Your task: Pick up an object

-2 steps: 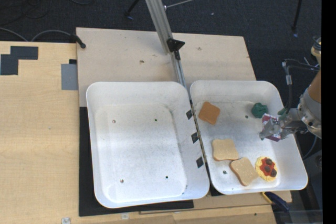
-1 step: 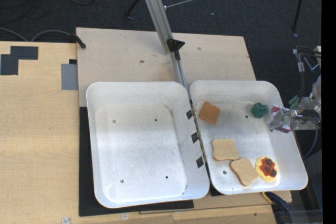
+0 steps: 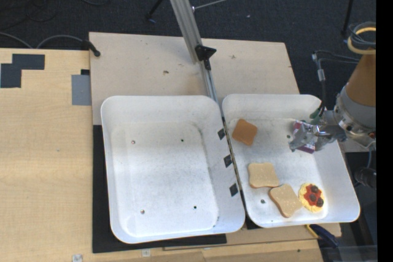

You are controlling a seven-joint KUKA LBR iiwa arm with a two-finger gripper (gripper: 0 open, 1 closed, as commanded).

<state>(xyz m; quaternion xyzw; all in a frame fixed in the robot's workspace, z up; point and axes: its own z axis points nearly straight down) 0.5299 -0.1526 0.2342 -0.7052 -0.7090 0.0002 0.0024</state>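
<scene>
The right bin [image 3: 270, 104] holds an orange-brown toast-like block [image 3: 244, 131] near its upper left. Two pale bread slices [image 3: 263, 174] [image 3: 285, 199] lie lower down, next to a small yellow tart with red berries [image 3: 312, 196]. My gripper [image 3: 302, 140] hangs over the right part of this bin, to the right of the orange block and above the tart. Something small and purple shows at its tip; whether that is an object or part of the hand is unclear.
The left bin [image 3: 123, 113] sits beside the right one, with a divider carrying black clips [image 3: 226, 159] between them. A slanted aluminium rail [image 3: 184, 15] rises behind the bins. Wooden bench surface lies to the left.
</scene>
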